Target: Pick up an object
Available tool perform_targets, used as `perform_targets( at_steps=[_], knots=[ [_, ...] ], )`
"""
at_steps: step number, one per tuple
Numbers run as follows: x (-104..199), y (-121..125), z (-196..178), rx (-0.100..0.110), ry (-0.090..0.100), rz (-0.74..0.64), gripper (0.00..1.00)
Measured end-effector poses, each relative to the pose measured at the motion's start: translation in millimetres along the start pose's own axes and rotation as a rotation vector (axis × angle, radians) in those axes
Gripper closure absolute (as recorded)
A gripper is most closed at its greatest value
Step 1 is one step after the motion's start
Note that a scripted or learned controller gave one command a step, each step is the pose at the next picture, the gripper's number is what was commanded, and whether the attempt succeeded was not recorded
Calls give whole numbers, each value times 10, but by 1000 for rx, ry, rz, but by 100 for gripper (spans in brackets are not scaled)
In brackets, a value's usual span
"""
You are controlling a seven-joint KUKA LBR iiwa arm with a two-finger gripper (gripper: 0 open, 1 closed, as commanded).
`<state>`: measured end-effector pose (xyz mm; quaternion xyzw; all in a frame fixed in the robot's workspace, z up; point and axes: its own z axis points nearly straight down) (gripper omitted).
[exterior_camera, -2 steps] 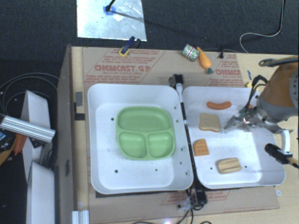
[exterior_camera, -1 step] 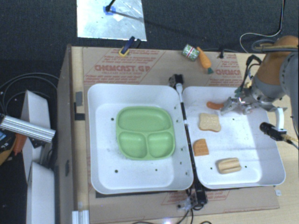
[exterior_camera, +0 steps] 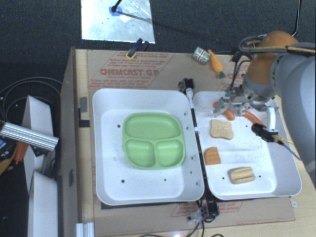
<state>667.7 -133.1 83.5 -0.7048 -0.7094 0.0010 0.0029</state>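
the grey arm (exterior_camera: 291,78) reached in from the right of the camera view, its bulky upper link filling the top right corner and its orange band (exterior_camera: 269,58) sitting just above the wrist. from there the wrist bent down and to the left, carrying the gripper (exterior_camera: 228,104) low, with its metal fingers pointed leftward. the fingertips were small and blurred against what lay beneath them, so it seemed impossible to say how they stood or whether anything sat between them.
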Motion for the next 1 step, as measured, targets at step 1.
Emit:
perform_targets(
  at_steps=[1],
  knots=[
    [-8,-6,-103,4,-1,-3,100]
  ],
)
